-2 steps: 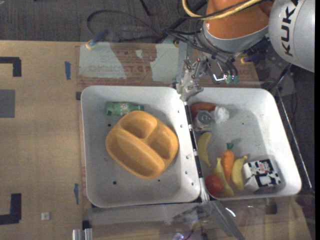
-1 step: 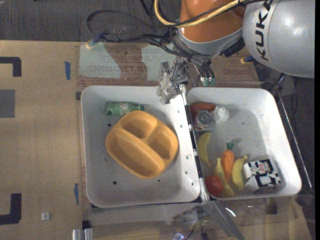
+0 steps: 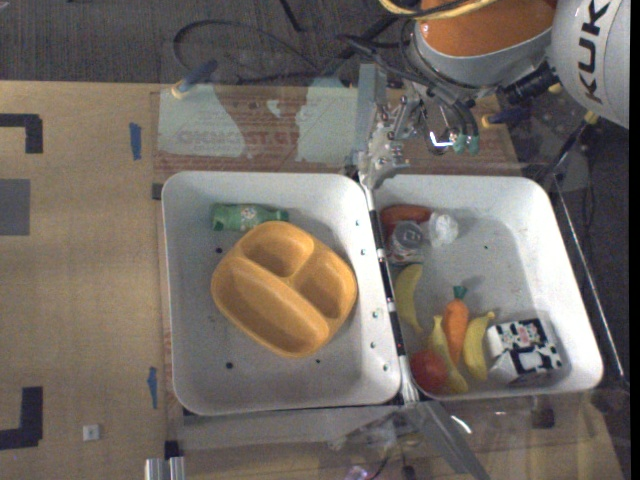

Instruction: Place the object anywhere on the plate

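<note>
Camera view: tool (image 3: 383, 153) above bins, grip state unclear; plate (image 3: 284, 287) bare.

Plate (image 3: 284, 288) top unobstructed; green packet (image 3: 248, 215) lies just behind it. Right bin (image 3: 520, 218): food crowds the left and front, centre open.

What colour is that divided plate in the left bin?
The plate is yellow-orange, seen clearly in the camera view, lying in the left bin.
</note>
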{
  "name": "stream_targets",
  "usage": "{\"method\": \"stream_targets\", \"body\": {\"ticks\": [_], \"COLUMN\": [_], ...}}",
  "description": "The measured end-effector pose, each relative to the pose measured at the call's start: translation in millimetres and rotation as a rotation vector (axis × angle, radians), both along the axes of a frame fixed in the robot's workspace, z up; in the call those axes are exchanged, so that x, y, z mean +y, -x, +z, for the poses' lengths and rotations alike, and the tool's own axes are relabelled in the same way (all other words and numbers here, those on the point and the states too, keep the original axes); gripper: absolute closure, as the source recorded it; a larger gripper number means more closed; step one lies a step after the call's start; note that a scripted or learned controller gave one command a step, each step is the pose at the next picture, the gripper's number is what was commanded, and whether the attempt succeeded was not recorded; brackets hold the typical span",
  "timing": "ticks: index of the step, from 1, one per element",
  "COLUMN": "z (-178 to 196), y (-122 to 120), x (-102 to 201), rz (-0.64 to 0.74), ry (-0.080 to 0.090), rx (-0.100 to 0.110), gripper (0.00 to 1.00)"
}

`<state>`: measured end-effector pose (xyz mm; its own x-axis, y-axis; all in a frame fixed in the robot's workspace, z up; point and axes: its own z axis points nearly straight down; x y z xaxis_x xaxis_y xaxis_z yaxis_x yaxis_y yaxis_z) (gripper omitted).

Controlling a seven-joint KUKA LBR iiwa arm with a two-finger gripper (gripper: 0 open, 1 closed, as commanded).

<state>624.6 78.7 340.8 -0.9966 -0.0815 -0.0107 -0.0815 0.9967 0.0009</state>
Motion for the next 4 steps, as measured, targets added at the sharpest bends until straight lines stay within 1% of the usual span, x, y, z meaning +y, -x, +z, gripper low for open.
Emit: {"method": "stream_targets", "body": {"ticks": [1, 2, 3, 4], "z": [-0.3, 12.2, 11.9, -81.4], "y": [0.1, -1.6, -1.6, -42.5], "x": [0.2, 1.0, 1.0, -5.2], "rz": [0.000, 0.000, 0.000, 0.112], "ry": [0.000, -0.003, -0.003, 0.001], "rx": [0.001, -0.010, -0.010, 0.007], "gripper": [0.00, 1.00, 0.00, 0.00]}}
